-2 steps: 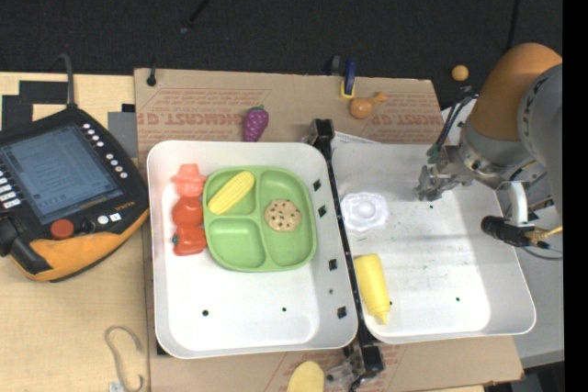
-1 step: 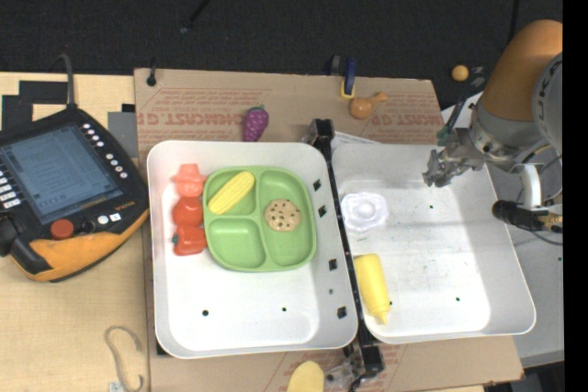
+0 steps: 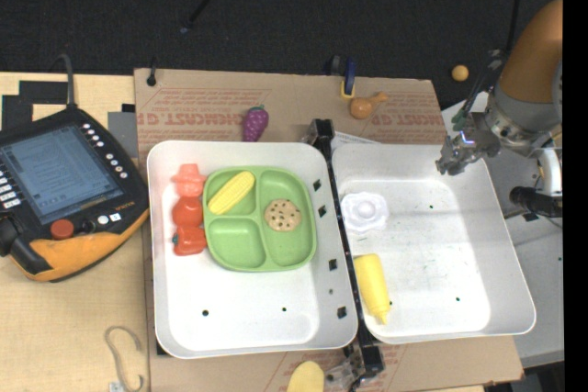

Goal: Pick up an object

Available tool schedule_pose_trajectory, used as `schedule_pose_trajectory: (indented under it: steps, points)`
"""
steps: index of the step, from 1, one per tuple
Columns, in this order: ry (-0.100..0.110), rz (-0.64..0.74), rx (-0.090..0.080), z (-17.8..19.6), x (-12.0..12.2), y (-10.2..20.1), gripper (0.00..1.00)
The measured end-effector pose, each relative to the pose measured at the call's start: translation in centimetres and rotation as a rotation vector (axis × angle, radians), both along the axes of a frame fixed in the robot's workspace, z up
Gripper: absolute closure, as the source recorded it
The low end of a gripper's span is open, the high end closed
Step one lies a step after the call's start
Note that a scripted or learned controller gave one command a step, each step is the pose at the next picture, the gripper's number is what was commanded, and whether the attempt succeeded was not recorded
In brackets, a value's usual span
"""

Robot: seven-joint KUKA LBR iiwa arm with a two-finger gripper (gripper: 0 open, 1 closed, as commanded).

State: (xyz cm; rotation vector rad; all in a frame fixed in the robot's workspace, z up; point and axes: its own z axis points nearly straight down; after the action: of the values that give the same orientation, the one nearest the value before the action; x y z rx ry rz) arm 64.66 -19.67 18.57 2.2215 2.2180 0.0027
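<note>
The hand (image 3: 452,162), grip state unclear, hovers at the right bin's (image 3: 478,289) far right corner; the yellow bottle (image 3: 371,286) lies well apart, near its left wall.

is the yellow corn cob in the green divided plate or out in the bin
In the plate: the yellow corn cob lies in the upper-left compartment of the green divided plate.

Arm (image 3: 531,78): rounded orange band on the upper segment, grey metallic wrist housing below it. Thin dark cables ran alongside the wrist. Tool (image 3: 452,159) was small, dark grey to black, with a faint bluish glint on its body; finer details too blurred to log.
</note>
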Motion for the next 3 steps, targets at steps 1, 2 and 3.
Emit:
schedule_pose_trajectory:
  steps: [1, 2, 3]
  points:
    - [-0.001, 0.001, 0.000, 4.5, 0.0, -0.2, 1.00]
    - [0.007, 0.004, 0.003, 3.4, -1.2, 5.2, 1.00]
    - [0.006, 0.003, 0.003, 4.3, -3.0, 9.5, 1.00]
